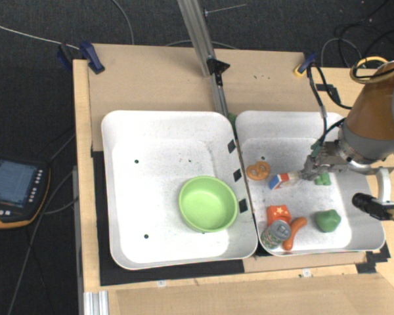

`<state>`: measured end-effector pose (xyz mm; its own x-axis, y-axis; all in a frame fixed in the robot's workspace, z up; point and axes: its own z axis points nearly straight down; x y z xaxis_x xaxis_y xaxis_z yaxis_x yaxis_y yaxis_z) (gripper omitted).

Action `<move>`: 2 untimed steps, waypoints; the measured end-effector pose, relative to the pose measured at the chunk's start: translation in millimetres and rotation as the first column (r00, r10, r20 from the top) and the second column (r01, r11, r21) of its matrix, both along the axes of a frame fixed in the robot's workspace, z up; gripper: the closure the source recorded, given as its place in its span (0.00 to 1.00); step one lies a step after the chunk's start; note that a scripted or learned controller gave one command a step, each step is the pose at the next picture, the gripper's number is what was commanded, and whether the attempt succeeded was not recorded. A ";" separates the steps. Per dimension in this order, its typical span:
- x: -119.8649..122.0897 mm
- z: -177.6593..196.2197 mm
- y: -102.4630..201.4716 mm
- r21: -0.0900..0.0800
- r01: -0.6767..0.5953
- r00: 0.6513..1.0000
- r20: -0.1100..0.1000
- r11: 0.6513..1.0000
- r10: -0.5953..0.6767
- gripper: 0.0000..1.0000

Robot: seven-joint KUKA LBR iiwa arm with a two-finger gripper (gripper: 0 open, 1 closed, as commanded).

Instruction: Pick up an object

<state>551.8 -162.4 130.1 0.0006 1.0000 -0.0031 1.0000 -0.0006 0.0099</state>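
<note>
I am seeing the end effector (313,169) hanging low in the right bin (285,125), near its right wall, beside a small block (280,180); I cannot tell its state.

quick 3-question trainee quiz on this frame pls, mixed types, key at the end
1. True or false: the green bowl sits in the left bin.
2. Which thing lies nearest the gripper? A) the can B) the red, white and blue block C) the round green object
3. Fill in: the can lies against the ___ rim of the right bin.

Key: 1 true; 2 B; 3 near (bottom)
</note>
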 end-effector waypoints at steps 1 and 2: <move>-8.7 52.5 1.6 0.002 -0.001 1.000 -0.005 1.000 0.001 1.00; -7.1 114.8 -1.7 0.002 -0.001 1.000 -0.004 1.000 0.001 1.00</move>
<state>544.8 -164.1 244.9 -0.0004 1.0000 -0.0012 1.0000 0.0004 0.0057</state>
